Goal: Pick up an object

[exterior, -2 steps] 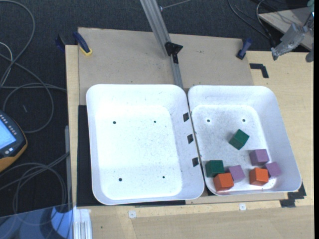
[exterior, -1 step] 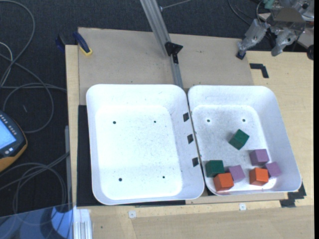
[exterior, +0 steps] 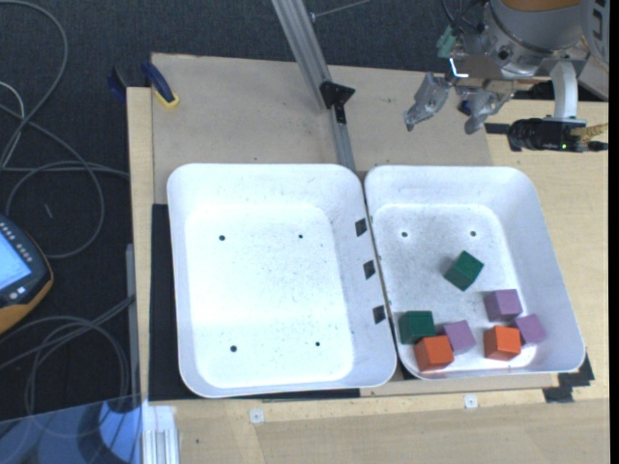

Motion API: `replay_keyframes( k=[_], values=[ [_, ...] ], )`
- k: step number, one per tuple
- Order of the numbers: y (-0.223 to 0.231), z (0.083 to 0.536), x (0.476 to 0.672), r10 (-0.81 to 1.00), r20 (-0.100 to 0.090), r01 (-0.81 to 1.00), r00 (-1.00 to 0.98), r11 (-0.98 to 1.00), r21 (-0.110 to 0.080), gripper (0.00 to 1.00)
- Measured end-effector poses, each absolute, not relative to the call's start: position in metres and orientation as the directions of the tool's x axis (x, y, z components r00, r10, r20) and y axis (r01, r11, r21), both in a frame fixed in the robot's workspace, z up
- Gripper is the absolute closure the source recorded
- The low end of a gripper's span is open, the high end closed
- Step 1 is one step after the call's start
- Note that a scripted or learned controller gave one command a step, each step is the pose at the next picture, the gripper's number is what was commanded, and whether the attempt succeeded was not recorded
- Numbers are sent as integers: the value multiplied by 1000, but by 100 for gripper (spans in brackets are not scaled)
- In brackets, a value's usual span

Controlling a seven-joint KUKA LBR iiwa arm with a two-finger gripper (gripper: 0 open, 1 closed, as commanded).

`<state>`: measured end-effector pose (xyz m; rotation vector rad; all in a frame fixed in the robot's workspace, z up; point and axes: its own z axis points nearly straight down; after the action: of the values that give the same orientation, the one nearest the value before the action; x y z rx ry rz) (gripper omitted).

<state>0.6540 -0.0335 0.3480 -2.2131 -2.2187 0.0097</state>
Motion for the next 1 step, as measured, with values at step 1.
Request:
replay_keyframes(
  k=[1],
  values=[
    [-112,263,612,1000,-1,1000,7,-7,-11,0]
  ],
)
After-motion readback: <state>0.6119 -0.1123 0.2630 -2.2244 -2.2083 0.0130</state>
